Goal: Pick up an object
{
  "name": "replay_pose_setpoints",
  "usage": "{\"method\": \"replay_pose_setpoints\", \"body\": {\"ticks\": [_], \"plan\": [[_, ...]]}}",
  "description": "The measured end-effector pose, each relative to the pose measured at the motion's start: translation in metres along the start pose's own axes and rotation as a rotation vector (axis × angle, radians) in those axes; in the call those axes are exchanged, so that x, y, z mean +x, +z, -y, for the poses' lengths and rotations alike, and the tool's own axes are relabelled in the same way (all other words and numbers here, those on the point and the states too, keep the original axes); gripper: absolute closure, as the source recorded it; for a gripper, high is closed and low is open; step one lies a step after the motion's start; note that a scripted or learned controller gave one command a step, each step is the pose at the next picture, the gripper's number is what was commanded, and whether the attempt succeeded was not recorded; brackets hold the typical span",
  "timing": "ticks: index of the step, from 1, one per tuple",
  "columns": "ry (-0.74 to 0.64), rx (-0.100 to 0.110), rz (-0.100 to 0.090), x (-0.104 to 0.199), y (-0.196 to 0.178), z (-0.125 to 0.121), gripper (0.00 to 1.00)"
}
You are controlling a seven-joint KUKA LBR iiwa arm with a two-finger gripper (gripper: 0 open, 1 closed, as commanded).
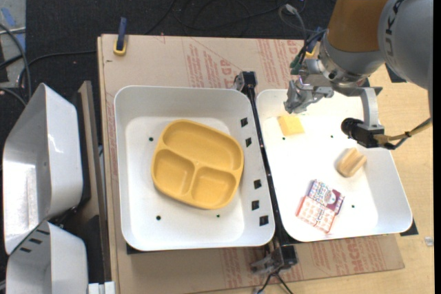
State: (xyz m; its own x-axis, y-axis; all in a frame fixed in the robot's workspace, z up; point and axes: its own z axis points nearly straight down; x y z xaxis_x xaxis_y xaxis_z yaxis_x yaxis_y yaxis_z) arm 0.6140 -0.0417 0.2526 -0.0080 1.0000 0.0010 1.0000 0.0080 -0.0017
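Gripper (pixel 298 105) is hanging over the far left part of the right bin (pixel 386 217), fingertips pointing down just above a small yellow block (pixel 291 125), looks like a wedge of toy cheese. Honestly can't tell from up here whether the fingers are apart or together, they're just a dark cluster against the white, and nothing is visibly caught between them. The block sits flat on the bin floor, right below and slightly nearer the camera than the tips.

Same bin has two more things: a tan, rounded chunk (pixel 351 162) off toward the right side, well apart from the yellow block, and a flat little packet (pixel 320 205) with red, white and purple print lying near the front edge.

Left bin (pixel 131 148) holds a yellow divided plate (pixel 197 164), three compartments, sitting roughly in the middle and turned at a bit of an angle. The arm (pixel 386 10) itself comes in from the upper right, big orange band above the grey wrist, cables looped around it.
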Motion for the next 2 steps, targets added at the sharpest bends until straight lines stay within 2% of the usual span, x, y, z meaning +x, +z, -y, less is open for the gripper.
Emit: {"method": "replay_pose_setpoints", "body": {"ticks": [2], "plan": [[0.0, 0.002, 0.0, 0.107, 0.005, 0.06, 1.0]]}}
